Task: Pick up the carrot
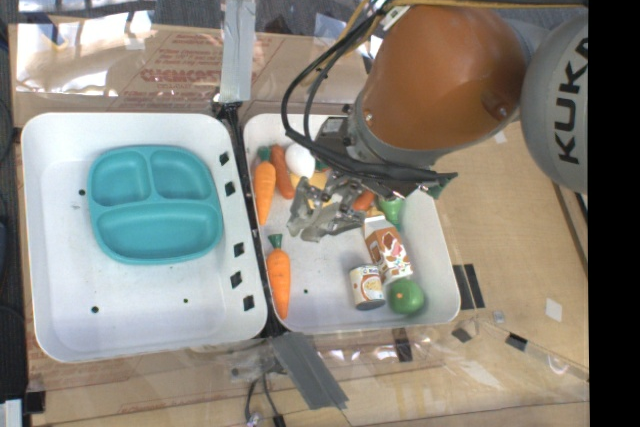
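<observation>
I see the gripper (322, 212) low in the right bin (440, 245), frame center, fingers spread, pinching nothing (carrot (279, 281) lies lower left, apart).

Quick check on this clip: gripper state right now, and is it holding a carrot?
Gripper: over the right bin; open or shut cannot be told, and no carrot seen between its fingers.
</observation>
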Robot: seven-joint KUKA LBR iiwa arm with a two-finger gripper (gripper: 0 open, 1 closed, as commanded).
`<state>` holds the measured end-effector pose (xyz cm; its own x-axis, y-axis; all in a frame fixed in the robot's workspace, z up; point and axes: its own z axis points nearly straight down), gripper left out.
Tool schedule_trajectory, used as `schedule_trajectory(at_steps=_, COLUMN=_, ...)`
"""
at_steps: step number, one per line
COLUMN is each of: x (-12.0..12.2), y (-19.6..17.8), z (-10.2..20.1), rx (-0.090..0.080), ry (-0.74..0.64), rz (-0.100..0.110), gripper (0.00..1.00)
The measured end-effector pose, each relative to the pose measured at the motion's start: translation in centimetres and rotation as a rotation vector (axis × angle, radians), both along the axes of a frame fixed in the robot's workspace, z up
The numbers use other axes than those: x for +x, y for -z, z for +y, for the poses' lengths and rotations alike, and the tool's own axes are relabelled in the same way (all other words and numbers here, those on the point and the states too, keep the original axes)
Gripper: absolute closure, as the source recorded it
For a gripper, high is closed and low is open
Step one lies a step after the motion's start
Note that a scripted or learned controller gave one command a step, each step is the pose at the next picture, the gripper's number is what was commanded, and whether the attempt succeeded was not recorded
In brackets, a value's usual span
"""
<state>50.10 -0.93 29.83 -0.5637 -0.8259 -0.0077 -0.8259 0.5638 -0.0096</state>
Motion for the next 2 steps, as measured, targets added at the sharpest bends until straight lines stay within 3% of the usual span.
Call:
schedule_trajectory(at_steps=1, x=3.1, y=8.9, z=-0.3, rx=0.001, ry=-0.097, rz=0.018, gripper=1.00)
schedule_trajectory(at_steps=2, x=1.7, y=2.8, z=4.7, rx=-0.001, ry=-0.143, rz=0.003, gripper=1.00)
